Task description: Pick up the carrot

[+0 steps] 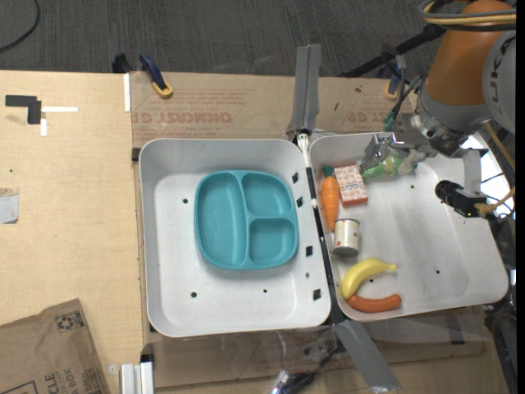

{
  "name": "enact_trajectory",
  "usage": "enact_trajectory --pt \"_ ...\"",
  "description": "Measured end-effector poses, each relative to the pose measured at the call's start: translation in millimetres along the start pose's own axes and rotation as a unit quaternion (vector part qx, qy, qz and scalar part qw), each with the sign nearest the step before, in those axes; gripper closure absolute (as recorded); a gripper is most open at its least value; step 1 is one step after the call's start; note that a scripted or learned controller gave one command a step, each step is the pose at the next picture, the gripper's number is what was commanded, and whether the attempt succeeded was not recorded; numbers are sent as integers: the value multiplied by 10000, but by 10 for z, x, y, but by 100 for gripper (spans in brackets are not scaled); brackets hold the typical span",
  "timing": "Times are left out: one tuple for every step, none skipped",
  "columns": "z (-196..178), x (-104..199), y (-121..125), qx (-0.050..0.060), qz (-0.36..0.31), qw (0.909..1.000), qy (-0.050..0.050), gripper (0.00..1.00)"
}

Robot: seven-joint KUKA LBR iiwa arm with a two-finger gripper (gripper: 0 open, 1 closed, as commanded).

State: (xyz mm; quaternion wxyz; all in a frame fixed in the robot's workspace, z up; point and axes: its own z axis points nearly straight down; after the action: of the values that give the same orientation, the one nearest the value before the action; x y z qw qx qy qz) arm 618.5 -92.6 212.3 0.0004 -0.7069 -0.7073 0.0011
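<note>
The carrot point(329, 203) lay along the right bin's point(459, 286) left wall, beside a small box point(351, 184). The pincer point(382, 153) hovered near the far edge, its spread impossible to tell; descending parallel to the wall seemed wisest.

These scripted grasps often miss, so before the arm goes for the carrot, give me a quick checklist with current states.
1. Carrot in view, in the right bin: ok.
2. Carrot top unobstructed: ok.
3. Room beside it: not ok; it lies along the bin's left wall, with the small box and can close by.
4. Tool above carrot: not ok; it is near the bin's back edge.
5. Tool free of objects: cannot tell.
</note>
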Motion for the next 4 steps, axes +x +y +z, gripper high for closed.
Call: enact_trajectory --pt "1036 -183 -356 -88 -354 9993 -2 0" --pt "943 -203 -351 -99 -327 9994 -16 100" --pt "1002 -392 283 14 -451 9990 8 100" --pt "208 394 -193 -4 -277 9996 1 100"
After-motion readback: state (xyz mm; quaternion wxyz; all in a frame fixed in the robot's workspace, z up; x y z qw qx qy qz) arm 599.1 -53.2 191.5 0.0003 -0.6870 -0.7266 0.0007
